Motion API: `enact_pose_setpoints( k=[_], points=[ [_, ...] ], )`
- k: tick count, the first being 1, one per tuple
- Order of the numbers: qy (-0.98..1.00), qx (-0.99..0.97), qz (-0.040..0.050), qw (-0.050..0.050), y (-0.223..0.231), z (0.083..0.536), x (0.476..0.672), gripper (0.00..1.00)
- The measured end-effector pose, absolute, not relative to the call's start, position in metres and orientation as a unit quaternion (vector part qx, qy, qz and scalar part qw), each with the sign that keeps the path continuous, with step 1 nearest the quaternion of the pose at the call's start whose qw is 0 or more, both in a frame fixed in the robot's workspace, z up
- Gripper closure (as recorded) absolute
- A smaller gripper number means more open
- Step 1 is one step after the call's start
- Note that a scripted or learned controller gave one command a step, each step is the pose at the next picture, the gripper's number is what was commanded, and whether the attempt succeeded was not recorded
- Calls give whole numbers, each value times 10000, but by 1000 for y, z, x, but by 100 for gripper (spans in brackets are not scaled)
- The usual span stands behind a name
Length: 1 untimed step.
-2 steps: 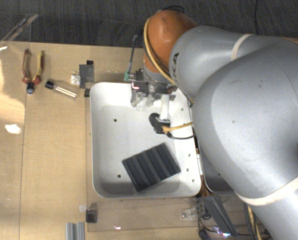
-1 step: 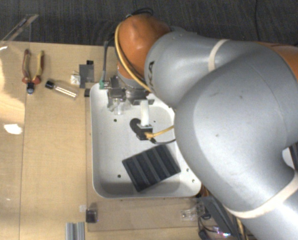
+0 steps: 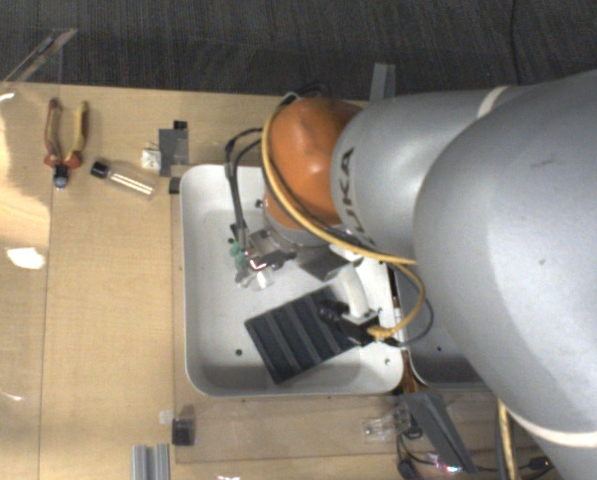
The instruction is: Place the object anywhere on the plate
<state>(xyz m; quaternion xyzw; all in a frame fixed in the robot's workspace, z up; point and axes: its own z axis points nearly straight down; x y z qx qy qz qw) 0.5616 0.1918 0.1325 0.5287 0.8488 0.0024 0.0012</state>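
Observation:
A black ribbed rectangular block lies tilted in the front part of the left white bin. My gripper hangs low over the middle of that bin, just behind and to the left of the block, with small green and metallic parts at its tip. The grey arm with its orange band reaches in from the right and hides the bin's right side and most of the other bin.
On the wooden bench left of the bin lie red-handled pliers and a small clear tube with a black cap. A grey bracket stands at the bin's back left corner. A black clip sits at the front.

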Motion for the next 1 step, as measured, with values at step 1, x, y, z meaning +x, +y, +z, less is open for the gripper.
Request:
enact_pose_setpoints(
  k=[1],
  points=[
    [9017, 4324, 23, 20, 217, 219, 632, 100]
  ],
)
